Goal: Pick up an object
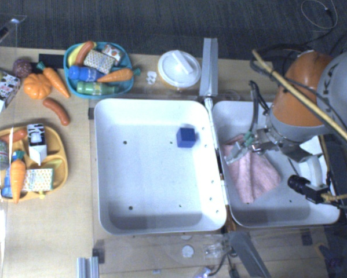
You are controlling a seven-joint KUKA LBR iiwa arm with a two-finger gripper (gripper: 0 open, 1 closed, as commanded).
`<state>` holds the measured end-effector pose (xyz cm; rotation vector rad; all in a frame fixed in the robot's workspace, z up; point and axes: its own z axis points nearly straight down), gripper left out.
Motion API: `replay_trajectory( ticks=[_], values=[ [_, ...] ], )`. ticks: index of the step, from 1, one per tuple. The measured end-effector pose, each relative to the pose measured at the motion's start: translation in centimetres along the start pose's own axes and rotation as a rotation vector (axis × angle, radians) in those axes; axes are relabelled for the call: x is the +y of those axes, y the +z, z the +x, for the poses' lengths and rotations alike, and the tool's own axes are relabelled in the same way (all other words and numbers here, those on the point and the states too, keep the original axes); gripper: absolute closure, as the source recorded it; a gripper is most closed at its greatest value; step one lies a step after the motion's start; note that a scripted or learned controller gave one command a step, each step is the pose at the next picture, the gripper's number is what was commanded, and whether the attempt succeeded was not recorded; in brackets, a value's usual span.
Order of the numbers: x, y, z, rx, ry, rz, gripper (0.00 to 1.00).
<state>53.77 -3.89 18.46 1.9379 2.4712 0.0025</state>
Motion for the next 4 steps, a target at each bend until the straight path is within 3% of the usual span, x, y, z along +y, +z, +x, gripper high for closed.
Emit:
replay_trajectory(
  ticks=[1,2,3,4],
  values=[
    [0.5,8.5,-5.7,-0.001,0.164,0.001,0.00],
    [-0.8,-2.2,-4.9,-0.002,0.044,-0.003,0.00],
    [0.8,-3.2,3.1,0.000,0.231,0.000,0.00],
    [-2.0,-0.4,-3.9,-0.001,0.216,0.001,0.00]
  ],
)
